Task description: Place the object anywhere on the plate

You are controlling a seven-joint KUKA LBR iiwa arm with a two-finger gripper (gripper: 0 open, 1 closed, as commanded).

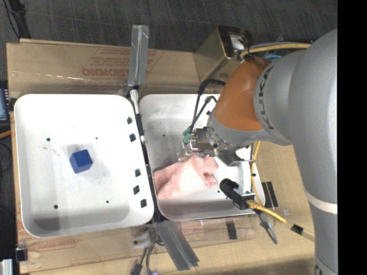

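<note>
- Camera view: we see a blue cube (81, 160) lying alone in the left bin (34, 211), left of that bin's centre.
- The end effector (198, 148) is low in the right bin (166, 110), so the cube sits well apart from it, at about 9 o'clock.
- A pink cloth (183, 179) lies crumpled at roughly 6 o'clock of the end effector, touching it.
- We cannot tell how the end effector stands, nor whether it has hold of the cloth.
- The grey arm (298, 96) reaches in from 3 o'clock.
</note>
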